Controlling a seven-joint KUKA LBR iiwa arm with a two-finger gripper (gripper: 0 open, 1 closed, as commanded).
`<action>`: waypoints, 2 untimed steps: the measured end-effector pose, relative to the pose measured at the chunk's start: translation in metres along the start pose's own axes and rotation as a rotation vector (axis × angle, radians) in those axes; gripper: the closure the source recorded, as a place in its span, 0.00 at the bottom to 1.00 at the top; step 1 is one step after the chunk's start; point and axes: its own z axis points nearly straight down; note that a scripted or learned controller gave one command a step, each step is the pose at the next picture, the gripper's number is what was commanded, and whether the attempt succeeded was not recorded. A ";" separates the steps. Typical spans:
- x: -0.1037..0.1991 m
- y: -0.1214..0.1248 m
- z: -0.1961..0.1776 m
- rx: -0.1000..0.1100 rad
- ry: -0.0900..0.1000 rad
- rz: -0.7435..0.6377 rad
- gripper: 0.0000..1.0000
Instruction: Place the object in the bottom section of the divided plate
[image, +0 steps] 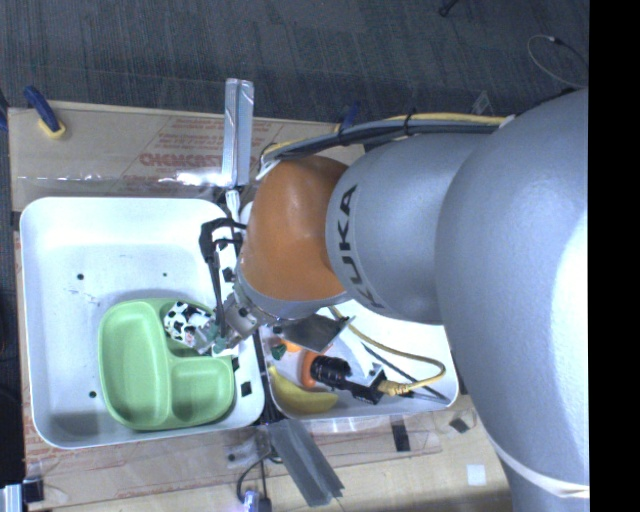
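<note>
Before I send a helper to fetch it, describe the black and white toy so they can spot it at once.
Look in the left white bin, where a green divided plate lies. At the plate's upper right corner, right beside the gripper, sits the small toy. It is white with black patches, like a cow, unlike the plain green plate or the banana in the other bin.

Brown desk (120, 140) carrying two white bins side by side: left bin (60, 260), right bin (440, 385) mostly hidden under arm.
</note>
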 end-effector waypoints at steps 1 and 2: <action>0.024 0.017 -0.016 0.000 0.000 -0.090 1.00; 0.024 0.017 -0.016 0.000 0.000 -0.090 0.00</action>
